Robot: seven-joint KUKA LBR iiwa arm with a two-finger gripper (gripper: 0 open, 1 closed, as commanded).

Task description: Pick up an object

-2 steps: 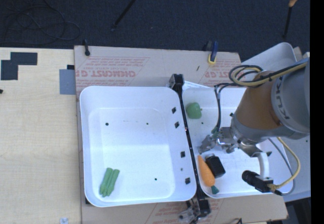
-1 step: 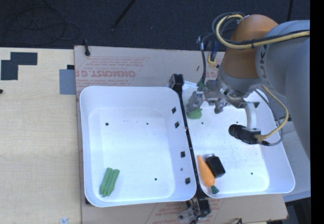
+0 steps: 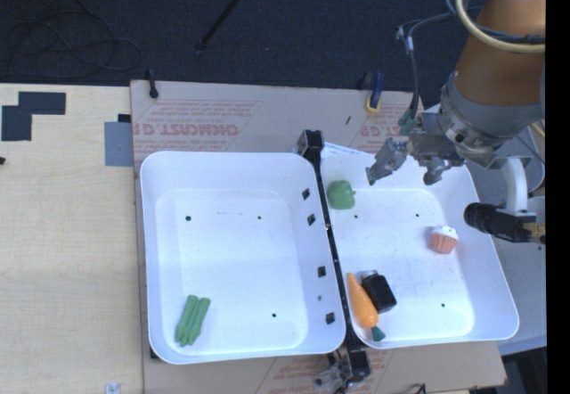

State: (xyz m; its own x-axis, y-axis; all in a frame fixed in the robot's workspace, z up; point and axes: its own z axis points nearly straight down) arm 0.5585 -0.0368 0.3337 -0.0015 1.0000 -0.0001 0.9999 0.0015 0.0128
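- 4 small things lie in the right bin point(image 3: 485, 312): a green piece point(image 3: 340, 195) upper left, a pink cupcake point(image 3: 443, 240) right, a carrot point(image 3: 362, 298) and a black block point(image 3: 378, 291) touching at the bottom.
- The cupcake looks the easiest pick: it stands apart, so descend straight over it.
- The end effector point(image 3: 408, 164) hangs over the bin's upper rim, fingers spread, holding and touching nothing.

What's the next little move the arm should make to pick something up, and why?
Probably swing left and down toward the green object. The gripper, open and holding nothing, hangs over the right bin's back edge, and that object lies nearest it, apart from the others.
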